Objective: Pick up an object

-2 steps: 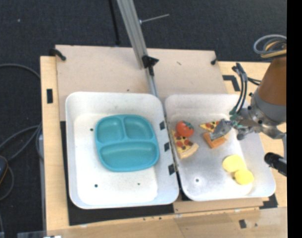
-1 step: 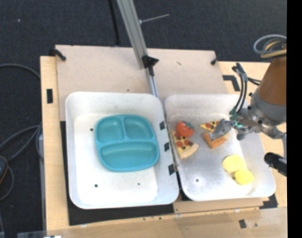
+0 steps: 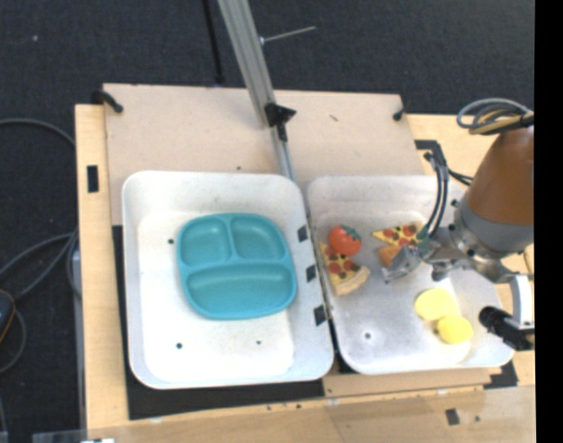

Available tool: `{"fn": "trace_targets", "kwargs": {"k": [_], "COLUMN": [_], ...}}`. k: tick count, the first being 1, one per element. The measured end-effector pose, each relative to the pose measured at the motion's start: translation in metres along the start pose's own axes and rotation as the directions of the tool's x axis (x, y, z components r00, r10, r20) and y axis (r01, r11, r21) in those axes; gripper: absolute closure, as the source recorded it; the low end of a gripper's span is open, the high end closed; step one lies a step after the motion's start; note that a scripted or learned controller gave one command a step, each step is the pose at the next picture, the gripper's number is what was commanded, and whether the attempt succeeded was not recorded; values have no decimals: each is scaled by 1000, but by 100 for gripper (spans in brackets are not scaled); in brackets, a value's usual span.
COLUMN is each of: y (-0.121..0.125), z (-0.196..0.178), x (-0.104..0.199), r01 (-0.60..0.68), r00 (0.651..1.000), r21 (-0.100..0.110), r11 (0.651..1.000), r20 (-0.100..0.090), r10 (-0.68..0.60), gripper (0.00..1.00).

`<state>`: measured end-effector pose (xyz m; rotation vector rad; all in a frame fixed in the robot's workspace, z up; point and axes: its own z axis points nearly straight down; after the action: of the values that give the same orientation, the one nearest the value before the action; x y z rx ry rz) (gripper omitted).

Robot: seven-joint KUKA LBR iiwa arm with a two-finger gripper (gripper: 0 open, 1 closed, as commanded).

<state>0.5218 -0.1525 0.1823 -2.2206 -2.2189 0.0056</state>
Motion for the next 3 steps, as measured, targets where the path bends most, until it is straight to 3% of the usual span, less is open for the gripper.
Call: {"fn": "trace_targets", "kwargs": {"k": [2, 3], "y": [0, 1], "z": [83, 71], "x": [-1, -1], "r01": [0, -5], "r00": [1000, 1000], "r21": [-4, -9], "r11": [1000, 1000], "r20": [1, 0], "r10": [0, 5], "gripper": [0, 100]}}
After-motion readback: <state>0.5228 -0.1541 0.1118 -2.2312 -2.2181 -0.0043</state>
